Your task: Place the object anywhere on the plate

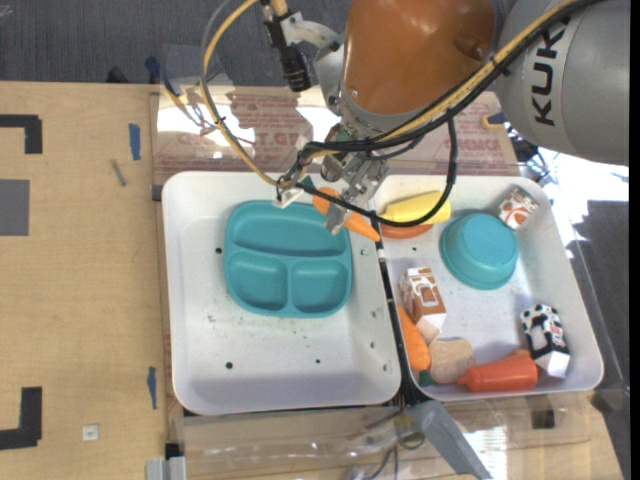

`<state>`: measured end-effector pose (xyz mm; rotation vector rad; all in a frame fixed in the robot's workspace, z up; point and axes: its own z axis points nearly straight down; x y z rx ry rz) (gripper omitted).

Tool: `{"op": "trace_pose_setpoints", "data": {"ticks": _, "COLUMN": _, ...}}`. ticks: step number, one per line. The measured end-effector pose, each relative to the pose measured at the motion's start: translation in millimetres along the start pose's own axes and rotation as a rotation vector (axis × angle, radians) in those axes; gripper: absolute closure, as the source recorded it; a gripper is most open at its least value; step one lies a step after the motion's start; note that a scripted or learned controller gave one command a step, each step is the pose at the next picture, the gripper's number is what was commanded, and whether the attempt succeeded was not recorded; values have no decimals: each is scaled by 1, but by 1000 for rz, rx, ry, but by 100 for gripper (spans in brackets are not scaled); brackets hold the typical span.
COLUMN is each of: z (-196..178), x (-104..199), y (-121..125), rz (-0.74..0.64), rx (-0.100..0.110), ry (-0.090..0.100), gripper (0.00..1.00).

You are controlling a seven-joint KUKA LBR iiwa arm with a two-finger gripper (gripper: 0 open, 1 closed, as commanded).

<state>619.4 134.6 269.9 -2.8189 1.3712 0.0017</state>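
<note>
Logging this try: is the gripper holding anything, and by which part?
Cannot be told for sure. The gripper hangs over the plate's upper right rim with an orange carrot-like piece at its tips; the grip point is hidden.

The robot arm [560, 58] is grey with black letters on it. It has a big shiny orange band [425, 33]. Yellow and black cables [225, 98] loop around it.

There are two white bins [200, 368], one blue plate [285, 263] and one blue bowl [480, 250]. At three o'clock, I count maybe eight toy foods [500, 373].
</note>
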Motion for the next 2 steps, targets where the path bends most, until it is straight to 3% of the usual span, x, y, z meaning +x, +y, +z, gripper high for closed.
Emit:
{"op": "trace_pose_setpoints", "data": {"ticks": 1, "z": -1, "x": 0, "y": 0, "rz": 0, "rx": 2, "ry": 2, "gripper": 0}}
{"op": "trace_pose_setpoints", "data": {"ticks": 2, "z": -13, "x": -1, "y": -3, "rz": 0, "rx": 12, "ry": 1, "gripper": 100}}
